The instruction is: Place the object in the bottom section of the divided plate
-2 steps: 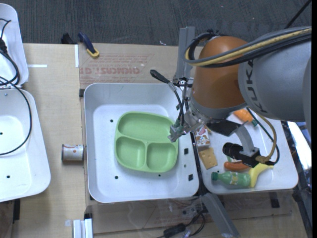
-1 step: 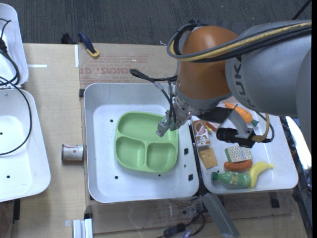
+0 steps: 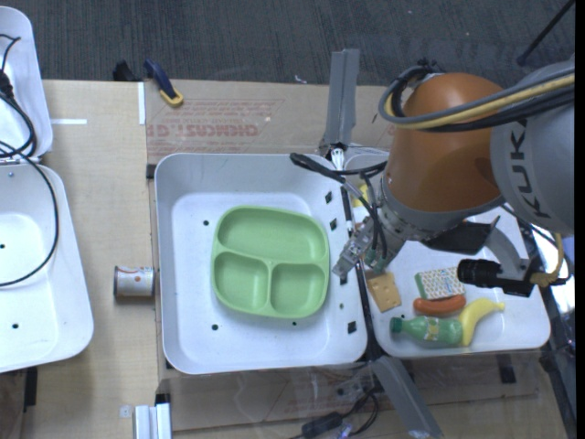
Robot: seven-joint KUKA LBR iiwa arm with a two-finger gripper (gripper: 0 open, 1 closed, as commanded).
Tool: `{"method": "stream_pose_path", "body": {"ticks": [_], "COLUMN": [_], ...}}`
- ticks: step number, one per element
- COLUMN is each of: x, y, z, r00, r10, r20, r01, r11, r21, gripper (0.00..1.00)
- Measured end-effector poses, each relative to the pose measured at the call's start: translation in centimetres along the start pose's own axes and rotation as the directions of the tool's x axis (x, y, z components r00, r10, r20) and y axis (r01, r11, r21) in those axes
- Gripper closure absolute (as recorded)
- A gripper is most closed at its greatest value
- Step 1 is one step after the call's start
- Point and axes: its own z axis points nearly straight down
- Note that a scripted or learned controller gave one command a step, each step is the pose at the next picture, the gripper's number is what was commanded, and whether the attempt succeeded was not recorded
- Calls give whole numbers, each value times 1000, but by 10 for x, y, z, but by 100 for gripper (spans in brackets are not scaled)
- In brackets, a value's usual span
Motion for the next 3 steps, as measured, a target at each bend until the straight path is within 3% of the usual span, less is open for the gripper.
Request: {"method": "stream_pose_path", "body": {"ticks": [1,2,3], "x": [0,-2,-2], "y": [0,1,1], "z": [0,-6,-6], "r00": [1000,1000,1000], "r10": [0,4,4], "r20": [0,-2,-2], "r01": [0,-4,-4], "r11": [1000,1000,1000], "r21": [0,4,4], "gripper": [0,100,0]}}
